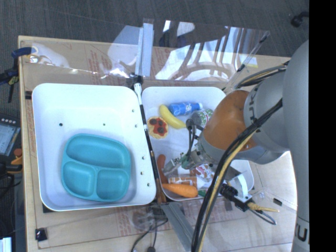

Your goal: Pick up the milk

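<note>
the gripper (184, 161) hangs low in the right bin (157, 96), finger state impossible to tell, above clutter beside the carrot (180, 190); the milk cannot be identified with certainty, so a clean grasp needs it isolated first.

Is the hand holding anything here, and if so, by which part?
Cannot be told. The hand is low in the right bin among the food items beside the carrot, but no item shows between its fingertips.
</note>
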Available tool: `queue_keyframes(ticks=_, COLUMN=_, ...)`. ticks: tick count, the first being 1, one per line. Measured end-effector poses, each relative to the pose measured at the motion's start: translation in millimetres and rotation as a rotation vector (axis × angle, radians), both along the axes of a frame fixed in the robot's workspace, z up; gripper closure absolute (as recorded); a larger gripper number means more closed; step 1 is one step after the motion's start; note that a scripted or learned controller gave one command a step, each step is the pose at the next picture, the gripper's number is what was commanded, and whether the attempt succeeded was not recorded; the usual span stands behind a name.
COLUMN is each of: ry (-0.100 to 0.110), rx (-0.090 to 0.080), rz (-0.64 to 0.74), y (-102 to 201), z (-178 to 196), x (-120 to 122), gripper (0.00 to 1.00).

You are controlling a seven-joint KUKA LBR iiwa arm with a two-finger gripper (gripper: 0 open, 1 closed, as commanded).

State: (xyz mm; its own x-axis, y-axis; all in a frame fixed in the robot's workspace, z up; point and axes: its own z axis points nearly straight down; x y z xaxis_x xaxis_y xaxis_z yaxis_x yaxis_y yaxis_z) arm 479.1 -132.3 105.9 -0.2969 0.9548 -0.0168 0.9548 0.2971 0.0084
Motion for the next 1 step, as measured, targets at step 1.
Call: queue_keyframes(ticks=1, ry=0.009, rx=0.002, rz=0.289, y=29.0, z=26.8, x=90.7, gripper=0.0)
